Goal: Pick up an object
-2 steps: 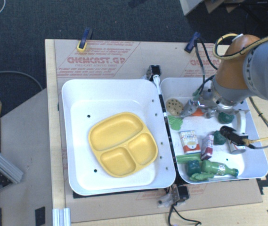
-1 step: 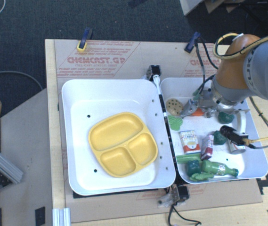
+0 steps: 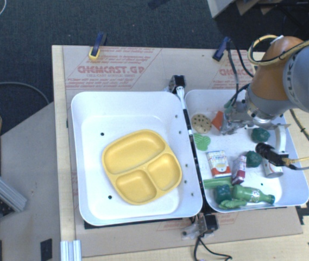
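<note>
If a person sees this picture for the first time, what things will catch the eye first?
First the yellow divided tray, lying alone in the left bin. Next the grey arm with its orange band, reaching in from the right over the right bin, where small toy foods crowd together, among them a green bottle near the front.

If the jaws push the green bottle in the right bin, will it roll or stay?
The green bottle lies on its side, so it would probably roll. Its smooth, rounded body may slip. Neighbouring green items touching it might limit that.

Gripper (image 3: 231, 125) half-hidden under the arm's wrist (image 3: 263, 110); arm (image 3: 306, 75) cut off at right edge.
</note>
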Robot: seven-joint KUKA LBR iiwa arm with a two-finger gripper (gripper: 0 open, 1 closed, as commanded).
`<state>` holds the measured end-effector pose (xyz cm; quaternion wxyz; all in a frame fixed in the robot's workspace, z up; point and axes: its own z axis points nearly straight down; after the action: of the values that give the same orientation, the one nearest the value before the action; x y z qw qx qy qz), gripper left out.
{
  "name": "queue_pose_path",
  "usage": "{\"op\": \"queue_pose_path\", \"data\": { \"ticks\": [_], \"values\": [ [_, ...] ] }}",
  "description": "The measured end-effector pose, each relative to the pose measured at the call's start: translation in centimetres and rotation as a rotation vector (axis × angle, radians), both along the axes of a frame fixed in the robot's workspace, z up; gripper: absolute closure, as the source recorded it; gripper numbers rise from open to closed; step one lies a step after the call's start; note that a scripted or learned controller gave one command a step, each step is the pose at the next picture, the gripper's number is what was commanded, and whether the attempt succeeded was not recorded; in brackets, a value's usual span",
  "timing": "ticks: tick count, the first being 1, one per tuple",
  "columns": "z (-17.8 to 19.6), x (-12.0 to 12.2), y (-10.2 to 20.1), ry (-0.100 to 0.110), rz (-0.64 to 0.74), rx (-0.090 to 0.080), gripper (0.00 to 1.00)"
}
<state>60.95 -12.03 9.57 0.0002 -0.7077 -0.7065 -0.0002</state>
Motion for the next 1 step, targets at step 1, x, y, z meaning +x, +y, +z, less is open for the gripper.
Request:
{"op": "queue_pose_path", "data": {
  "ticks": [1],
  "values": [
    [5.01, 0.25, -0.97, -0.006, 0.001, -0.003, 1.00]
  ]
}}
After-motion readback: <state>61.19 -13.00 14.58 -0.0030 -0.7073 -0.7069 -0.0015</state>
